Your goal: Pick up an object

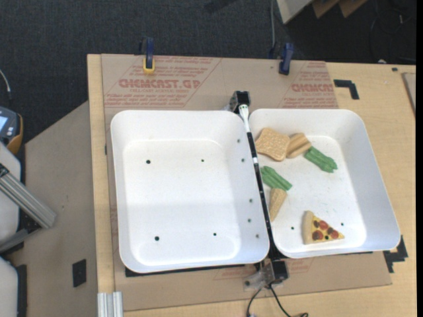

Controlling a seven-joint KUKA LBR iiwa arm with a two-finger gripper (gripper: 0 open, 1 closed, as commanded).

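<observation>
Jaws' state can't be told. Pizza slice [322, 230] lies apart from other items, near front of right bin [370, 170]; best approached vertically, closed across its narrow width.

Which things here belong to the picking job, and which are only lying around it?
Belonging to the job (pickable, all in the right bin):
- bread slice
- small tan piece
- two green pieces
- tan wedge
- pizza slice

Lying about:
- left bin
- two blue clamps
- cardboard sheet
</observation>
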